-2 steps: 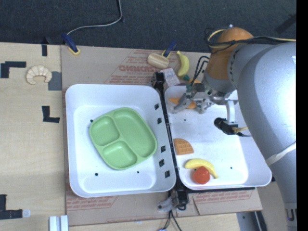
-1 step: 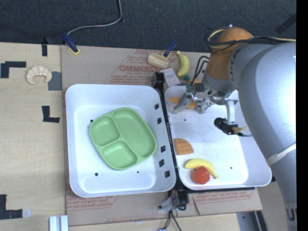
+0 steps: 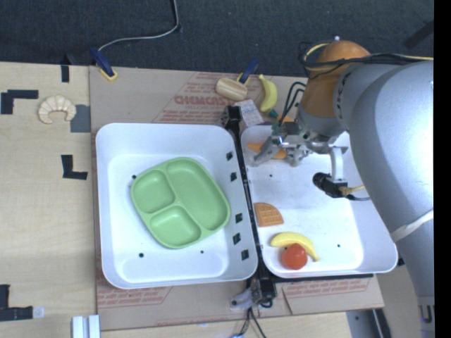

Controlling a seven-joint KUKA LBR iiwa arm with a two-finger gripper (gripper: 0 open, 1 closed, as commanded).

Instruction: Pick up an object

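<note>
My gripper (image 3: 279,152) is low at the back left of the right bin (image 3: 366,255), with the grey arm and its orange band above it. Its fingers (image 3: 262,153) stand apart, open. A small orange piece (image 3: 280,155) lies between them on the bin floor, mostly hidden by the gripper. Nearer the front of this bin lie an orange waffle-like square (image 3: 268,214), a yellow banana (image 3: 297,241) and a red round fruit (image 3: 294,257) touching the banana.
The left bin (image 3: 113,259) holds a green divided plate (image 3: 180,201). Behind the bins on the cardboard lie a bread roll (image 3: 231,88), a second banana (image 3: 268,94) and a small box (image 3: 248,111). A croissant (image 3: 56,109) sits far left. The arm covers the right bin's right side.
</note>
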